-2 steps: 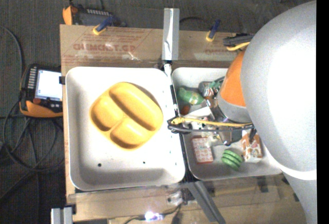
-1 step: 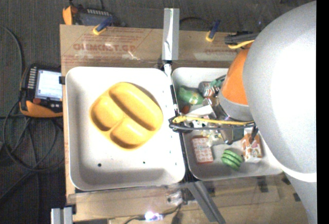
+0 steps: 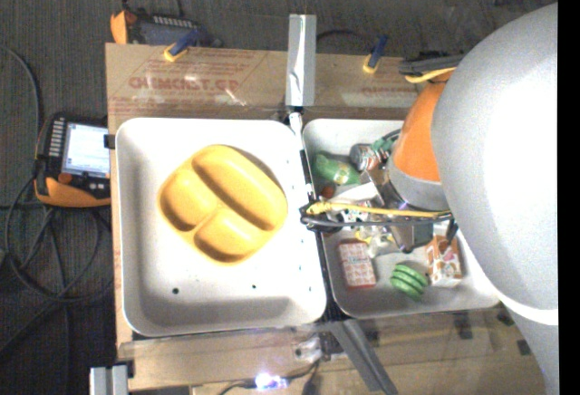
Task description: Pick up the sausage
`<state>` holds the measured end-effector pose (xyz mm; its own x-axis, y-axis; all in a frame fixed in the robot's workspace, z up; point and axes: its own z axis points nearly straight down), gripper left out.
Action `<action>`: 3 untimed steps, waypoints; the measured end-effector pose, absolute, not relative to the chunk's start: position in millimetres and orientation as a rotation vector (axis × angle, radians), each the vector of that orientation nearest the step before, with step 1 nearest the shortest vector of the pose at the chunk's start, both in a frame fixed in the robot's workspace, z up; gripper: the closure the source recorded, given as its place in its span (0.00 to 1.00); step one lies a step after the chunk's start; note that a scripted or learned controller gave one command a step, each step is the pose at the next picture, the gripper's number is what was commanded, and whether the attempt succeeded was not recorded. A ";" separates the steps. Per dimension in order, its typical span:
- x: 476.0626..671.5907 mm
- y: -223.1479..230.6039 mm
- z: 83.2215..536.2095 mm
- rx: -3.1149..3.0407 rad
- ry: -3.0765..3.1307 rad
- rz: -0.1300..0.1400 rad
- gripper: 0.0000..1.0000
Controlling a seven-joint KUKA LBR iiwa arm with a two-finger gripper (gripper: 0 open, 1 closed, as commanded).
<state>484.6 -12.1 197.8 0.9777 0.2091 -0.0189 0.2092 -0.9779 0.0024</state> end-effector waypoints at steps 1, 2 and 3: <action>482.3 23.6 182.1 2.782 1.466 -0.010 1.00; 483.8 11.1 234.0 3.018 0.866 -0.007 1.00; 484.1 11.2 241.8 3.017 0.868 -0.015 1.00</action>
